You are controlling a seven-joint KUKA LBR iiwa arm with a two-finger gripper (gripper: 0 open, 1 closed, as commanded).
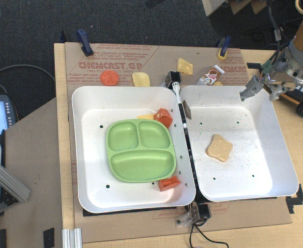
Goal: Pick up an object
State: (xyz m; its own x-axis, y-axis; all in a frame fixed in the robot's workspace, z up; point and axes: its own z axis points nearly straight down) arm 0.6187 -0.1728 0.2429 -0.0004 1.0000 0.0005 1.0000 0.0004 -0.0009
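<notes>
A tan toast-shaped piece (220, 148) lies flat near the middle of the right bin (275, 154). My gripper (262, 91) hangs over that bin's far right corner, well up and right of the toast, with its fingers (250, 89) spread and nothing between them. In the left bin (87, 154) a green divided plate (140, 150) lies flat. An orange-red block (163, 117) and a yellow piece (145, 117) sit at the plate's far edge. Another orange-red block (169, 183) rests at its near right corner.
Behind the bins, on the cardboard, lie a red disc (109, 77), a pale yellow piece (140, 79), a yellow wedge (185, 66) and a small printed packet (210, 76). Two blue clamps (84, 42) (224, 46) grip the board's far edge.
</notes>
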